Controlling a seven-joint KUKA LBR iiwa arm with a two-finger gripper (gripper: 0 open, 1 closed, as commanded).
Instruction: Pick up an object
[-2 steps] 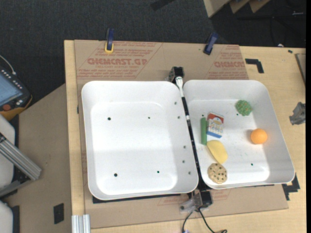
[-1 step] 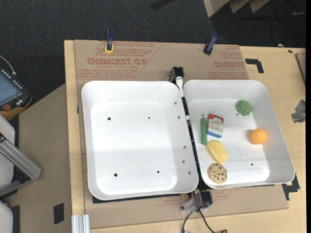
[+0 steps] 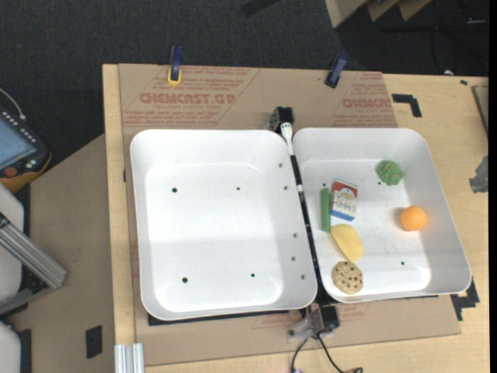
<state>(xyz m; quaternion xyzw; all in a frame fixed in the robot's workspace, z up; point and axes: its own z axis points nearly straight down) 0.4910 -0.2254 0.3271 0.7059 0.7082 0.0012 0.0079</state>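
In the right bin (image 3: 384, 249): six small things, all in its middle and near half.
Broccoli piece (image 3: 389, 172): far side, on its own.
Orange ball (image 3: 413, 218): toward the right wall, apart from the rest.
Red-and-white carton (image 3: 344, 200): just beside a green stick (image 3: 325, 210), which lies along the left wall.
Yellow banana-like piece (image 3: 348, 242): just below the carton.
Chocolate-chip cookie (image 3: 347, 277): flat, near the front rim, close to the yellow piece.
Left bin (image 3: 206, 224): white, with small dark holes in the floor.
Under both bins: a printed cardboard sheet (image 3: 233, 92), held by two blue clamps (image 3: 175, 57) at its far edge.
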